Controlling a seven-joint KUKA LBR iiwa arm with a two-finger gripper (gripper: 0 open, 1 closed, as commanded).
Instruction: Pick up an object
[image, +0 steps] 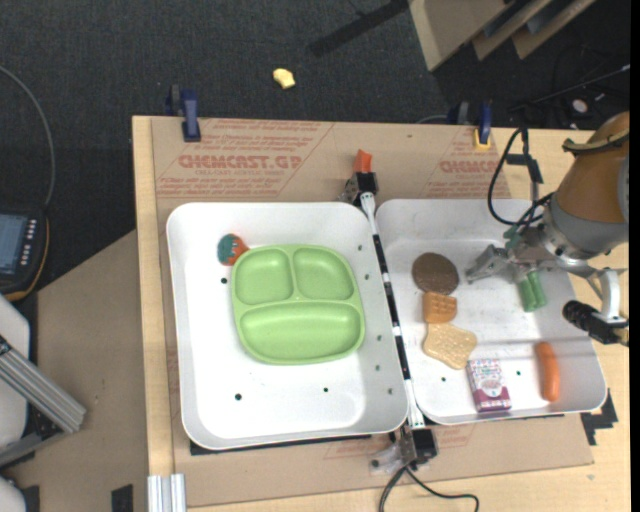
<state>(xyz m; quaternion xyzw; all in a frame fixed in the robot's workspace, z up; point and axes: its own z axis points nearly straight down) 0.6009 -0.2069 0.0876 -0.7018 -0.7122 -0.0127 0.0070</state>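
Note:
My gripper (486, 264) hangs over the right bin (590, 345), near its back right part, and points left. Its fingers look spread, with nothing between them. Just to its right and slightly nearer lies a small green cylinder (531, 291), beside the gripper and not held. A brown round cookie (436, 270) sits to the gripper's left. Below the cookie lie an orange cracker (440, 307) and a tan cracker (449, 346). A pink and purple box (489, 386) and an orange carrot-like piece (548, 370) lie near the front edge.
The left bin (200, 380) holds a green divided plate (297, 303) and a small red and teal ball (232, 249) at its back left. A black cable (500, 180) loops behind the arm. Clamps (363, 175) stand along the back of the bench.

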